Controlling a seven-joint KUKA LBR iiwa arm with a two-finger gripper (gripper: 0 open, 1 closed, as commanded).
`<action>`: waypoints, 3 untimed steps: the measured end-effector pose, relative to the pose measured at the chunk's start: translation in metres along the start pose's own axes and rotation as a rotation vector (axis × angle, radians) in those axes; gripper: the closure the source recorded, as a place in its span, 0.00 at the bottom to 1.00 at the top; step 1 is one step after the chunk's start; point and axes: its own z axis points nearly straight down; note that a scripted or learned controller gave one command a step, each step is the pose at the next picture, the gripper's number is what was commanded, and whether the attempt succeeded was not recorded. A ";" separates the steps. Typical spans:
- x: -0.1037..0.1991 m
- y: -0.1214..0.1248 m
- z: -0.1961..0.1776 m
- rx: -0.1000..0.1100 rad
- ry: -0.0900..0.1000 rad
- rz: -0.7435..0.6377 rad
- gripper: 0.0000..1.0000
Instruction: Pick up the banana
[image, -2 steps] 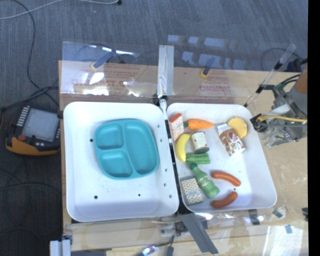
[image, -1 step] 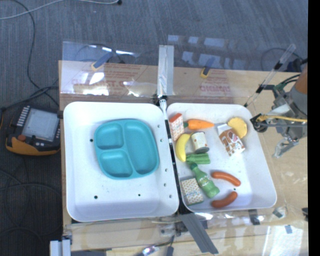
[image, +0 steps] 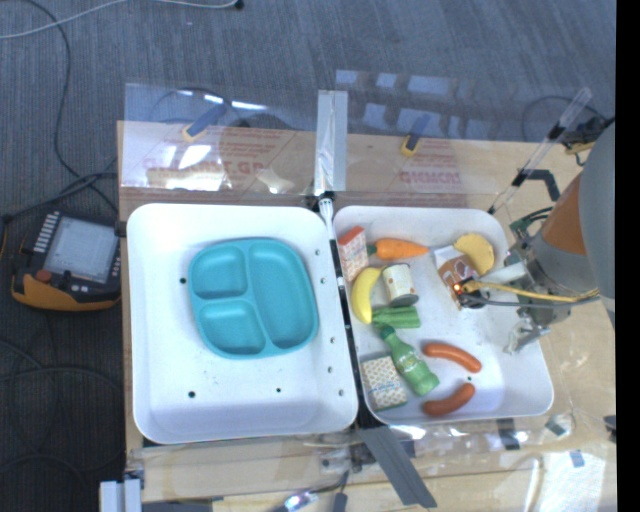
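Observation:
The yellow banana (image: 363, 293) lies at the left side of the right bin (image: 520, 400), close to the wall between the bins, its length running from upper right to lower left. A small can (image: 398, 283) sits just to its right, and a red and white carton (image: 351, 250) lies just above it. My gripper (image: 525, 330) hangs low over the bin's right edge, well to the right of the banana, with nothing visibly held. The grey arm with its orange band (image: 568, 225) comes in from the right.
Around the banana lie a carrot (image: 400, 248), a green vegetable (image: 397, 317), a green bottle (image: 408, 362), a cracker packet (image: 381, 381), two red sausages (image: 450, 354), a yellow wedge (image: 476, 252) and a brown packet (image: 455, 270). The left bin (image: 160, 390) holds a blue divided plate (image: 250, 297).

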 end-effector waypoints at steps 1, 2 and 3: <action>0.059 0.019 -0.127 0.008 -0.023 -0.016 0.00; 0.060 0.018 -0.132 0.008 -0.035 -0.020 1.00; 0.079 -0.025 -0.016 0.010 -0.023 -0.047 1.00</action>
